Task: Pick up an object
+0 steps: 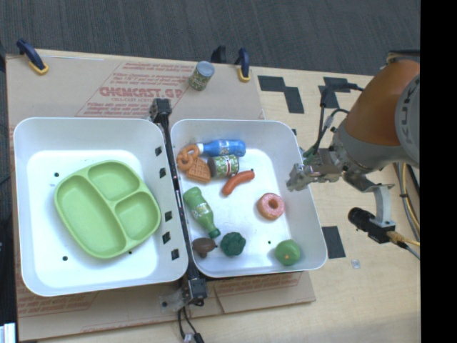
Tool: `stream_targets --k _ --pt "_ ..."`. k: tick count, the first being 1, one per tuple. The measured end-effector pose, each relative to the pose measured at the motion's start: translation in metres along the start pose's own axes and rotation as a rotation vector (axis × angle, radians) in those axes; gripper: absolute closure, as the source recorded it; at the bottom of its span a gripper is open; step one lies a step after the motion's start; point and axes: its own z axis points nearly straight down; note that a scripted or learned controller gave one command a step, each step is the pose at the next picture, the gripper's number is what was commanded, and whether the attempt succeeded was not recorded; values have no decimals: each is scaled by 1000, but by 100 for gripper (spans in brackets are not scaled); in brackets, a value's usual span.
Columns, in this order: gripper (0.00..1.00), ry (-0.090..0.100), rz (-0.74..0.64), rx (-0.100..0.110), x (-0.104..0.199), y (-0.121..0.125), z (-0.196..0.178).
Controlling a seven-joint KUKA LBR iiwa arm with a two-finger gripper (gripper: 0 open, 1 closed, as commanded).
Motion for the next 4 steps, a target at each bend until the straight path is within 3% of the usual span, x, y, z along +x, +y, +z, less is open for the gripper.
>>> stream_targets --k 1,2,3,4 --pt "0 0 0 0 0 0 0" --pt "0 2 -3 2 1 -18 128" --pt "100 0 -7 2 1 -18 117" --pt "100 -3 -2 -7 29 30 -84"
